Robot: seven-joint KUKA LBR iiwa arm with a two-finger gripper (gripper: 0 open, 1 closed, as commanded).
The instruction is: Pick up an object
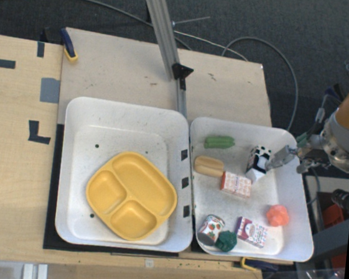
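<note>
Gripper [283,155] hangs over the right bin's [298,209] upper right edge, just beside the black-and-white cow toy [259,159], likely its target. Whether it is open or closed, I cannot tell.

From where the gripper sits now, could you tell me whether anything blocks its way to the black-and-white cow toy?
Nothing visible does. The gripper is at the right bin's upper right, right beside the cow toy, with no other item between them.

Yellow divided plate [132,195] in left bin [72,155]; small items fill right bin [297,218].
</note>
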